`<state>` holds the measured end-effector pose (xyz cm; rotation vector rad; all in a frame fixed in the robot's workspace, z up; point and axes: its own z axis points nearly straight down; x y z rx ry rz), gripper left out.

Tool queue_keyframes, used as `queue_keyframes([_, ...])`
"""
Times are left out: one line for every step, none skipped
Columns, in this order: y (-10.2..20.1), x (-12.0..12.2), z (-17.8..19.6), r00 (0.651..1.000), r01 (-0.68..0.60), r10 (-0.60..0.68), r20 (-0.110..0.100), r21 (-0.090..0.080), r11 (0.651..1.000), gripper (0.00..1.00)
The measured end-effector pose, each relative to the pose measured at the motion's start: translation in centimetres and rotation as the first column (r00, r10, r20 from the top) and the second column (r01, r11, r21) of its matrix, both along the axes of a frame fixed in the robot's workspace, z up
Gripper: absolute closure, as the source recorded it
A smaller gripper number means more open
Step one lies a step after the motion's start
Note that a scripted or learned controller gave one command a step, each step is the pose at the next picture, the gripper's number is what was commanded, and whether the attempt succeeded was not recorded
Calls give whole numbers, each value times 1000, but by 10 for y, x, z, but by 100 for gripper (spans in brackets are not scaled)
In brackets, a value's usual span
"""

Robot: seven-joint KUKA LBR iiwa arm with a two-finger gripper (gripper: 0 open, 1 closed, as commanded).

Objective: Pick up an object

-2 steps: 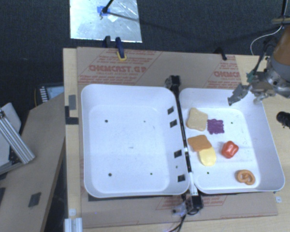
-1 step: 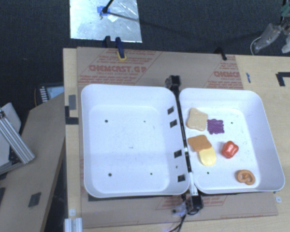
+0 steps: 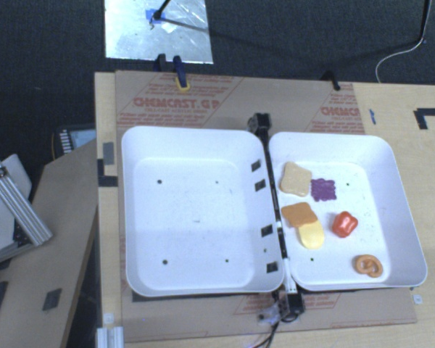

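Fingers: you can't tell whether they're spread or pressed together. Everything pickable lies loose in the right bin. The red pepper and pretzel sit apart from the rest, probably your 2 easiest picks.

Smooth white plastic bins sit on matt printed cardboard beside shiny foil.
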<state>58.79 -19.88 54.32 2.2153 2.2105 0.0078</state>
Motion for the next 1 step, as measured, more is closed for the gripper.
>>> queue_keyframes([2,4,4,1000,-8,8,-4,1,1000,100])
